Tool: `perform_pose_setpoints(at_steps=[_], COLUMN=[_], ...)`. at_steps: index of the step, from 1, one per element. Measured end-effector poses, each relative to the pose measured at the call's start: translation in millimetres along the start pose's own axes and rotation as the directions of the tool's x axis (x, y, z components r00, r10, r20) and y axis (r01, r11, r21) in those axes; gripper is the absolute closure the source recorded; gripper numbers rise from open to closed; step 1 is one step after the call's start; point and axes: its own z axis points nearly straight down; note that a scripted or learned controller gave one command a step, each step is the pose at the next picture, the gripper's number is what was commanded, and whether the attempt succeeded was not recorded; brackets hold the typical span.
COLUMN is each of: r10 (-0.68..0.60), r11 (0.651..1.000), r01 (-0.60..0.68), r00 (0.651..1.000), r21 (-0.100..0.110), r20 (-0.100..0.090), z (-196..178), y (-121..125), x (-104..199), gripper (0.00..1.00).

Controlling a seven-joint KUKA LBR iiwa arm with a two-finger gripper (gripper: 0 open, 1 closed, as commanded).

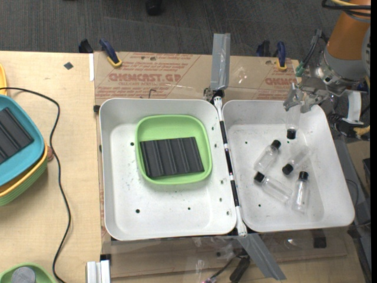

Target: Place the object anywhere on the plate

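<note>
Green plate (173, 126) with a dark ribbed insert sits in the left bin (118, 217), apparently ready to receive an item; clear vials (266, 156) with black caps lie loose in the right bin (336, 211); the gripper (299, 102) hangs over that bin's far edge, seemingly with one vial (291, 125) dangling upright beneath it; its grip cannot be confirmed.

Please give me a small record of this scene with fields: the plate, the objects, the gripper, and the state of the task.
plate: green plate with a dark ribbed insert, in the left bin
objects: clear vials with black caps, loose in the right bin
gripper: gripper over the right bin's far edge, a vial hanging below it; grasp unclear
task state: no vial on the plate yet
</note>
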Motion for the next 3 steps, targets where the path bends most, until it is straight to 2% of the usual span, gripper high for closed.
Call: perform_pose_setpoints(at_steps=[1,2,3], r10=[0.0,0.194,0.394], r11=[1.0,0.981,0.919], r01=[0.0,-0.194,-0.394], r00=[1.0,0.981,0.919], r21=[0.0,-0.001,0.001], r20=[0.0,0.0,0.0], z=[0,-44,-49], y=[0,-12,0], x=[0,8,-39], gripper=[0.0,0.0,0.0])
